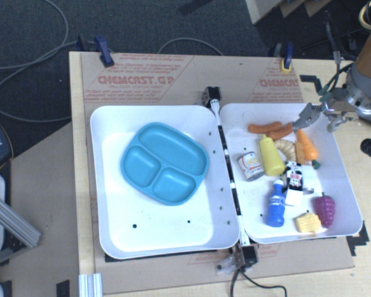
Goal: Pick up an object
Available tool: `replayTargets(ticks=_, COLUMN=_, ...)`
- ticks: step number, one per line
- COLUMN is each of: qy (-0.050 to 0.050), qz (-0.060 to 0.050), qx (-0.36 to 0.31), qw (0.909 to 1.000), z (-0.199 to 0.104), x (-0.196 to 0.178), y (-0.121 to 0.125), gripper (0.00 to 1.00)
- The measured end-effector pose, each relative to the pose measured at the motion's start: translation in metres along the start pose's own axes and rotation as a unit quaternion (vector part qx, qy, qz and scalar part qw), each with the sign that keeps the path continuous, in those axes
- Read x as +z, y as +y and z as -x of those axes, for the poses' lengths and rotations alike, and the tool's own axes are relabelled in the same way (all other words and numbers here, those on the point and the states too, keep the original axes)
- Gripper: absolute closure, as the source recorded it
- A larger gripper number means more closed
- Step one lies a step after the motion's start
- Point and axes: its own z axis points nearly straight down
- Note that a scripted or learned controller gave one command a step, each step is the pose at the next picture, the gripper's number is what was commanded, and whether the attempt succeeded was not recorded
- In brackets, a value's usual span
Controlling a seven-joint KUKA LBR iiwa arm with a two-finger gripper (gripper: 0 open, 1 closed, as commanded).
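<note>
Left bin [111, 228]: blue divided plate [164, 163]. Right bin [343, 221]: sausage [270, 128], carrot [306, 146], yellow bottle [271, 156], small can [251, 165], blue bottle [276, 203], purple grapes [324, 208], cheese wedge [307, 223]. End effector [308, 116]: above the right bin's far edge, just beside the sausage and carrot; grip state cannot be determined.

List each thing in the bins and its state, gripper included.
blue divided plate: flat in left bin
sausage: lying in right bin
carrot: lying
yellow bottle: lying
blue bottle: lying
grapes: resting near cheese wedge
gripper: over right bin, holding nothing visible
</note>
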Motion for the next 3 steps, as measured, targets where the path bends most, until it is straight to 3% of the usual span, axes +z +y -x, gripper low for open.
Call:
replayTargets(ticks=1, qy=0.002, qz=-0.004, qx=-0.003, qw=1.0000, z=-0.063, x=0.149, y=-0.002, gripper=0.00)
replayTargets(ticks=2, qy=0.000, qz=0.001, qx=0.000, qw=1.0000, z=-0.058, x=0.131, y=0.000, gripper=1.00)
replayTargets(ticks=3, qy=0.001, qz=0.004, qx=-0.003, qw=1.0000, z=-0.118, x=0.027, y=-0.023, gripper=1.00)
